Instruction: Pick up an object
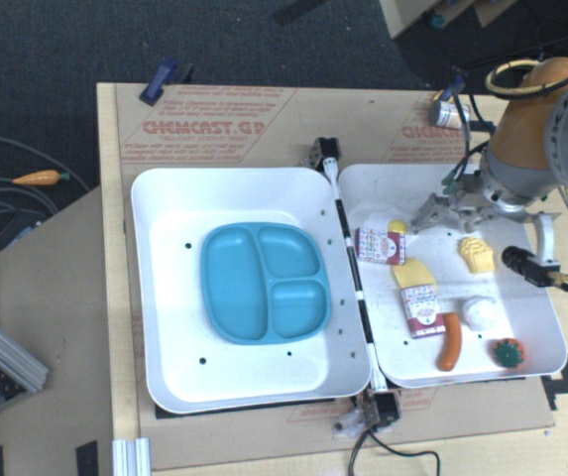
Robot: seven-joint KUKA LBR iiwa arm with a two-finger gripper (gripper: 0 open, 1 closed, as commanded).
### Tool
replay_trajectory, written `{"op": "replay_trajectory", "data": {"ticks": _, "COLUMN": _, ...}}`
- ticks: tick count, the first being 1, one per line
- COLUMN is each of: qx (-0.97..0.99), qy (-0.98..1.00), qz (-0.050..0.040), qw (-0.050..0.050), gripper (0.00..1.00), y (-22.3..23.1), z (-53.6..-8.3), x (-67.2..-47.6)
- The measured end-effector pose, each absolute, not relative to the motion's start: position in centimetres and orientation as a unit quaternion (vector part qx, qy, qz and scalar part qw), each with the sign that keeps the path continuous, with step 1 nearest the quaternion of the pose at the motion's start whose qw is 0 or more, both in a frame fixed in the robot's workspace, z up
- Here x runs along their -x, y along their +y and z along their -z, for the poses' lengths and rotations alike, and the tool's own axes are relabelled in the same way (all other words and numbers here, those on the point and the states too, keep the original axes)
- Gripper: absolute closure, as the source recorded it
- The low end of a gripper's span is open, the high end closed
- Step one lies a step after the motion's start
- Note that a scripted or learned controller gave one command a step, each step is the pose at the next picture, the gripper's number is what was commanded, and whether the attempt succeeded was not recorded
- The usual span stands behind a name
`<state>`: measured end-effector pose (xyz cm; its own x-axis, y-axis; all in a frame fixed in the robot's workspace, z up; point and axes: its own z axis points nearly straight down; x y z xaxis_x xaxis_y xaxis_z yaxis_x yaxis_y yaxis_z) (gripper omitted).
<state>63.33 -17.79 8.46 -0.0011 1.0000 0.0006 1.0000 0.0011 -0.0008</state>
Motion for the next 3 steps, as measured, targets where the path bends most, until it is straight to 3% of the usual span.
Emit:
{"op": "replay_trajectory", "data": {"ticks": 1, "qx": 0.706, "qy": -0.708, "qz": 0.0012, "qw": 0.000, "gripper": 0.00, "y": -9.5, "z": -8.5, "x": -65.4}}
{"op": "replay_trajectory", "data": {"ticks": 2, "qx": 0.706, "qy": -0.708, "qz": 0.0008, "qw": -0.001, "gripper": 1.00, "y": -9.7, "z": -9.6, "x": -65.4}}
{"op": "replay_trajectory", "data": {"ticks": 3, "qx": 0.706, "qy": -0.708, "qz": 0.0005, "qw": -0.001, "gripper": 0.00, "y": -9.7, "z": -9.5, "x": -65.4}}
